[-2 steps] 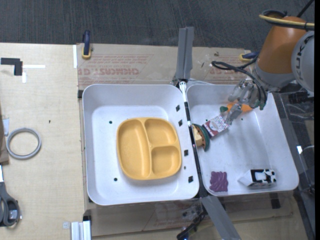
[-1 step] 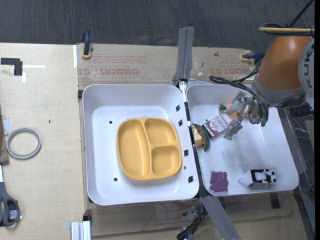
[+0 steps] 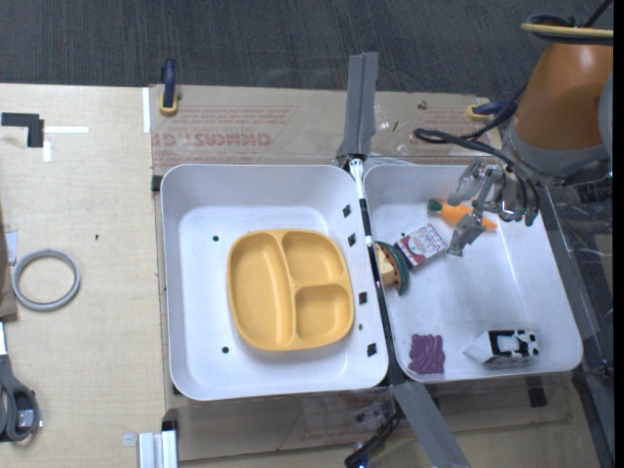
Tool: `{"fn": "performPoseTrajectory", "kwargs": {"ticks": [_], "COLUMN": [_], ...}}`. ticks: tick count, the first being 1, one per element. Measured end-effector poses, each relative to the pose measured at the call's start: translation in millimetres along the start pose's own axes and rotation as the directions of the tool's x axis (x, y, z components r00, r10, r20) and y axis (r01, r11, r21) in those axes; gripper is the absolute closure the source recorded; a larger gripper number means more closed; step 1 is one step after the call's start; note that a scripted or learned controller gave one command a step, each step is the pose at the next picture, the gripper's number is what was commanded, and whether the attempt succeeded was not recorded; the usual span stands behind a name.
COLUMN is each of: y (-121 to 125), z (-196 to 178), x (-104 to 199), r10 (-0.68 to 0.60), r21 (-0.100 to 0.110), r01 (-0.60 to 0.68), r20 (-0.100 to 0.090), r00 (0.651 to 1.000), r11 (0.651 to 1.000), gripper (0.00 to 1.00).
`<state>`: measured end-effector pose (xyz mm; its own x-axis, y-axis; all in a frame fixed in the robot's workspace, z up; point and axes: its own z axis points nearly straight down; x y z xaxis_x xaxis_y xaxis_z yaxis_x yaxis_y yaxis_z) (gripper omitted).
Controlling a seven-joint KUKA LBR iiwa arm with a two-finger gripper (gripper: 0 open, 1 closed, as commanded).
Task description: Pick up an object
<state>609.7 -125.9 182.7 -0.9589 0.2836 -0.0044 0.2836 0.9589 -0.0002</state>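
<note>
My gripper hangs over the far right part of the right bin, under the orange-banded wrist. Just to its left an orange object lies on the bin floor, partly hidden by the gripper. A red and white packet lies a little further left and nearer. A brown and green toy rests against the bin's left wall. A purple piece and a black and white carton lie near the front edge. Nothing shows as held.
The left bin holds a yellow divided plate. A grey bar runs back from the gap between the bins. On the wooden bench at left lie a tape roll and scissors.
</note>
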Motion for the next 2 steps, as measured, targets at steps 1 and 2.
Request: {"fn": "performPoseTrajectory", "kwargs": {"ticks": [1, 2], "y": [28, -13], "z": [-4, 90], "x": [-19, -22], "r10": [0.073, 0.074], "r21": [-0.001, 0.0], "r01": [-0.073, -0.074], "r20": [0.0, -0.001], "r00": [0.997, 0.997], "r11": [0.997, 0.997], "gripper": [0.0, 0.0]}}
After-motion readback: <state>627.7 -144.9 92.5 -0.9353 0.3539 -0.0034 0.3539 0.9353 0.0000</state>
